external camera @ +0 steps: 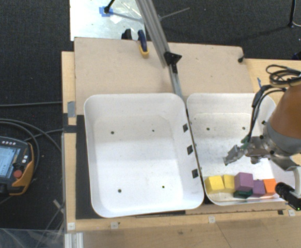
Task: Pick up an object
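Observation:
Several small blocks lie along the front edge of the right bin (217, 112): two yellow blocks (215, 184) (228, 181), a purple block (243, 180), a dark green piece (242, 193), a mauve block (258, 188) and an orange block (269, 185). My gripper (234, 155) hangs over the middle of the right bin, a little behind and above the blocks, pointing left. Nothing shows between its fingers. The orange band of the arm (295, 115) rises at the right edge.
The left bin (96, 107) stands beside the right one, joined by black clips along the shared wall. A metal pole (155, 30) slants across the back of the bench. A teach pendant (5, 164) rests on the floor at left.

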You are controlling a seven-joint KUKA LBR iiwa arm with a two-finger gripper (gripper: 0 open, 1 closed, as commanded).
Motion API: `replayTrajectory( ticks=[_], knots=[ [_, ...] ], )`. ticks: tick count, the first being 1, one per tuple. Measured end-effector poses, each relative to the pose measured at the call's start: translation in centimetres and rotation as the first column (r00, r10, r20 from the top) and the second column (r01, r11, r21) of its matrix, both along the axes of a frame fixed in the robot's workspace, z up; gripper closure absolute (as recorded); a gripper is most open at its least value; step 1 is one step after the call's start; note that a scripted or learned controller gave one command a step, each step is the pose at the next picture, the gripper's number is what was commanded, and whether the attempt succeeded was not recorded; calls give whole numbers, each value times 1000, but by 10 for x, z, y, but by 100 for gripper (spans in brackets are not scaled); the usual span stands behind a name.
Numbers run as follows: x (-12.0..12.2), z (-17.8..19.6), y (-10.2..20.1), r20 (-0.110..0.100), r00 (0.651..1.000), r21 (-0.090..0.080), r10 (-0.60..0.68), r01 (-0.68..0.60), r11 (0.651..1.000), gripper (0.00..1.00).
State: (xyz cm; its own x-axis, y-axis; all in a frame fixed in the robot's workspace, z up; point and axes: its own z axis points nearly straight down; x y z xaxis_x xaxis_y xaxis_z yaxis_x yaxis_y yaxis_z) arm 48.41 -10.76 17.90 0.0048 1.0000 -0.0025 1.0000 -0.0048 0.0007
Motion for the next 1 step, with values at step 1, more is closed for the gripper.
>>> replayTrajectory(
  ticks=[1],
  knots=[
    [31, 120, 13, 10, 1000, 1, 12, -12, 1000, 0]
  ],
)
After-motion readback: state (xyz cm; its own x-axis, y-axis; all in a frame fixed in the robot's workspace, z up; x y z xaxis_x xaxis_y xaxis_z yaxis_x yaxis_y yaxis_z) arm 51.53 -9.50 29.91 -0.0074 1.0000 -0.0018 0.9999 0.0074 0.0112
